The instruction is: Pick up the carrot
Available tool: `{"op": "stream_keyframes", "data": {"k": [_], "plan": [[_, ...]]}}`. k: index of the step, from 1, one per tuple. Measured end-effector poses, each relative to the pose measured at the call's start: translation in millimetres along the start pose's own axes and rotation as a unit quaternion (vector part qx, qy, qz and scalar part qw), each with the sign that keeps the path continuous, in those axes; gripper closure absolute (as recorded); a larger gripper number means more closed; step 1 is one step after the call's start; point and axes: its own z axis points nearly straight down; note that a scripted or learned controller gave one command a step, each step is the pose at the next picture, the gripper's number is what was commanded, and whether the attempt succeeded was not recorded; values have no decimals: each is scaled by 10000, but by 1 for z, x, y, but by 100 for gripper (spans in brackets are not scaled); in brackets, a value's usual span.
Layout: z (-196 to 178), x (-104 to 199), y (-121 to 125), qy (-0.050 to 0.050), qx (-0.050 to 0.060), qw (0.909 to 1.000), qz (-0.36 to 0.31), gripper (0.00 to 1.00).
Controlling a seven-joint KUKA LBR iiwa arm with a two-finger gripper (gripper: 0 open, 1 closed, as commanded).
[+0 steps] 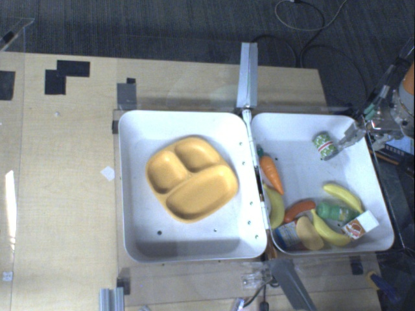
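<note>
No writing can be read on the small green-labelled can (323, 144) or on the carton (358, 226) in the right bin's (305, 129) near right corner; both labels are too small. The gripper (345, 139) hangs over the right bin's far right corner, its tip just beside the can; how far it is open cannot be told, and nothing is seen held. The carrot (272, 173) lies along the right bin's left wall, its long axis slanted, green top toward the far edge, tip toward the bananas (334, 216). The left bin (133, 173) holds a yellow divided plate (192, 177).
</note>
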Motion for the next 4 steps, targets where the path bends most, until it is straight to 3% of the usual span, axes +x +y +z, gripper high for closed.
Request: {"op": "stream_keyframes", "data": {"k": [1, 2, 3, 4], "plan": [[-126, -1, 15, -11, -17, 9851, -1721, 0], [56, 18, 39, 5, 2, 9852, -1717, 0], [124, 69, 73, -2, -20, 9929, -1189, 0], [139, 107, 29, -18, -65, 9980, -623, 0]]}}
